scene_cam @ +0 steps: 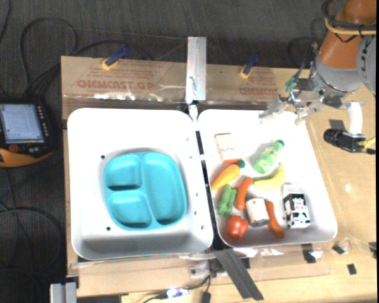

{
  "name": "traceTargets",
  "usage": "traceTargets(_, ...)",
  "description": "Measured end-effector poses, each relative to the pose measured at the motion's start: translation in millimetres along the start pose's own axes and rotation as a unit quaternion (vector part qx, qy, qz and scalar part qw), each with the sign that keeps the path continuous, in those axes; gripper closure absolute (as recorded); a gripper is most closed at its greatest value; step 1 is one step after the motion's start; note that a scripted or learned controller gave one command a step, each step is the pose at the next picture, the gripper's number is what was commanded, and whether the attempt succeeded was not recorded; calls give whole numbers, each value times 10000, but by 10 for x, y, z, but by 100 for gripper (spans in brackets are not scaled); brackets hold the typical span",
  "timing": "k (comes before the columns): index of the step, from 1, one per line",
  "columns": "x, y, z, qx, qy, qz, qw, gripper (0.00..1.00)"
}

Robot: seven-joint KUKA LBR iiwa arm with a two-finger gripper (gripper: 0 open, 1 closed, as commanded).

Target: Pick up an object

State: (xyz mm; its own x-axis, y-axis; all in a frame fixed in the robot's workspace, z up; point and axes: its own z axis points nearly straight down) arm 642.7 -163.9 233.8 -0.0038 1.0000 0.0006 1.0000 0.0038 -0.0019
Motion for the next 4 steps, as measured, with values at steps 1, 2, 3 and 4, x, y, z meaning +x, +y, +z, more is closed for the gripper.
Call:
traceTargets(1,108,-111,-193,8,-21,-229,9997,0)
traceTargets(2,445,-284,-686,-6,-4,-226,9997,0)
traceTargets(3,231,-685,704,4,-2,-537,9986,0)
traceTargets(4,-359,-536,1409,-97,-26,-784,9969,0)
